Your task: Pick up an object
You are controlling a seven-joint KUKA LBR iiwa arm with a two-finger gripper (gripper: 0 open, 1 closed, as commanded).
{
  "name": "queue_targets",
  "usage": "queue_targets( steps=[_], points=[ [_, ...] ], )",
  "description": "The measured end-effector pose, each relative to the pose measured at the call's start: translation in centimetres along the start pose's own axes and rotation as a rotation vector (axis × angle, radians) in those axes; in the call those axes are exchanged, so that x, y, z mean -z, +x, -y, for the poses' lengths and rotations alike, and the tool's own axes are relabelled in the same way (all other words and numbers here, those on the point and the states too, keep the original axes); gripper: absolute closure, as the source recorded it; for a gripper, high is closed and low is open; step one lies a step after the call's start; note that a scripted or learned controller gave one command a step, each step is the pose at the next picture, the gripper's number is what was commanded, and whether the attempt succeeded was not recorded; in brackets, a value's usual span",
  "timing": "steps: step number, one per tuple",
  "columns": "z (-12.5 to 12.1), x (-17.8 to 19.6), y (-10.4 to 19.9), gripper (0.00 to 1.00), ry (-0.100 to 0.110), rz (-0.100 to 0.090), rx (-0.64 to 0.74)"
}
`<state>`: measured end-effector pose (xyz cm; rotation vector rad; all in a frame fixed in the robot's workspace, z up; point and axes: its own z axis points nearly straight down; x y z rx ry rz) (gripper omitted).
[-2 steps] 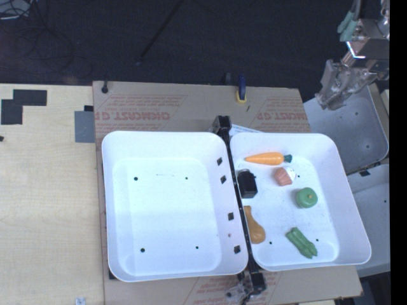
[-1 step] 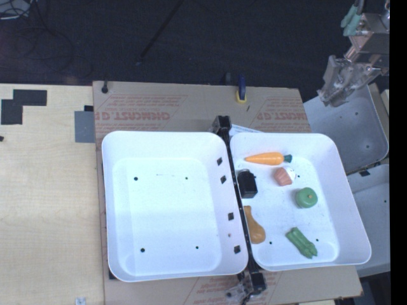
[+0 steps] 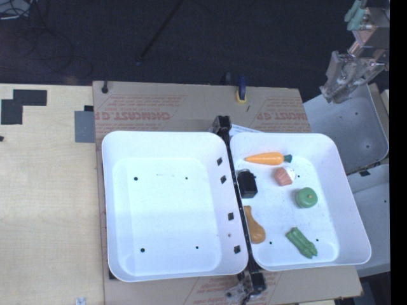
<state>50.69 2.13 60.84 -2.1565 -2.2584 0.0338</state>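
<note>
The gripper (image 3: 346,84) (aperture impossible to tell) hangs up-right of the long orange plastic carrot (image 3: 264,159), which lies crosswise in the right white bin (image 3: 331,146)

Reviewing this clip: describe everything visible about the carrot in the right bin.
The carrot is a small orange toy-like piece with a dark green stub at its right end, smooth and plastic-looking. It lies flat, roughly horizontal in the camera view, its tapered tip pointing left toward the divider between the bins. It sits near the far edge of the right bin, on the white floor. Nothing appears to touch it; a pinkish block lies just below its right end, apart from it. It looks intact.
</note>
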Motion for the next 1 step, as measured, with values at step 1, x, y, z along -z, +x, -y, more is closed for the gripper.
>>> queue_targets(
  steps=[1],
  points=[
    [-0.05, 0.92, 0.05, 1.00, 0.003, 0.000, 0.004]
  ],
)
